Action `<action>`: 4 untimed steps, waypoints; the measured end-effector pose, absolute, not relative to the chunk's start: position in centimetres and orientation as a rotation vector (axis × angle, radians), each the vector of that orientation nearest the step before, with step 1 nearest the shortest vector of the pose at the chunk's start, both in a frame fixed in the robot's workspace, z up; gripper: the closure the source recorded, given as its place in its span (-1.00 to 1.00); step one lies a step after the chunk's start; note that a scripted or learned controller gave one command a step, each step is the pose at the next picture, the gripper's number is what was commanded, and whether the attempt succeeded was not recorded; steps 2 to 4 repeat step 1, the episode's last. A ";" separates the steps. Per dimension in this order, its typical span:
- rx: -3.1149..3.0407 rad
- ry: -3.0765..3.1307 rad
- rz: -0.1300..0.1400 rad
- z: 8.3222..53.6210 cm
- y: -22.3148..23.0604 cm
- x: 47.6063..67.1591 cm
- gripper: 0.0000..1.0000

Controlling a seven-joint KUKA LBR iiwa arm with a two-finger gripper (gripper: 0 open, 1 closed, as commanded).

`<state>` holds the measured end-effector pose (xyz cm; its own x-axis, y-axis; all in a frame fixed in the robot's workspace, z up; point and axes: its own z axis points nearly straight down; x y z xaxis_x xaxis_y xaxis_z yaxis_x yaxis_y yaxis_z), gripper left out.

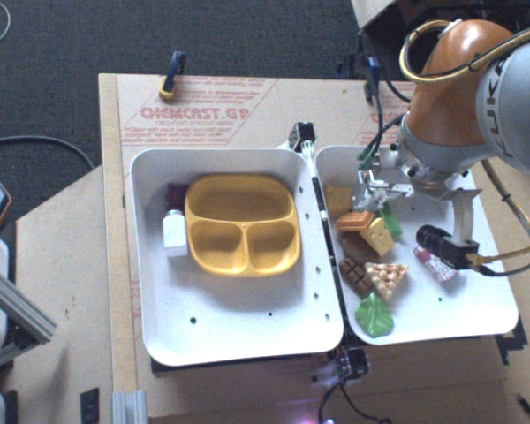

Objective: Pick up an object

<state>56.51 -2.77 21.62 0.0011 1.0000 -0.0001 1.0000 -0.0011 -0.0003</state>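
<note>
The pale counter [115, 148] carries two white bins side by side. The grey arm [459, 69] with its orange band reaches in from the right over the right bin [459, 312]. A yellow three-part tray [243, 223] takes up most of the left bin [150, 307].

The end effector [375, 197] hangs low over the upper left part of the right bin. I cannot tell whether it is wide or narrow, and nothing is seen held in it. Just below it lie the nearest things to pick, an orange-topped block [355, 222] and a yellow wedge [380, 235], touching each other.

Further down that bin are a green leaf [374, 316], a pizza slice [386, 277] and a brown chocolate bar [353, 276]. A tan slab [338, 200] lies by the bin's left wall. A small white bottle [175, 232] stands just beside the tray's left edge.
</note>
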 end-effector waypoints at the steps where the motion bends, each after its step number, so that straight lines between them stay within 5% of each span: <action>1: -2.218 -2.221 0.002 21.5 -2.2 56.3 1.00; 4: -2.218 -2.221 0.002 21.5 -2.2 56.3 1.00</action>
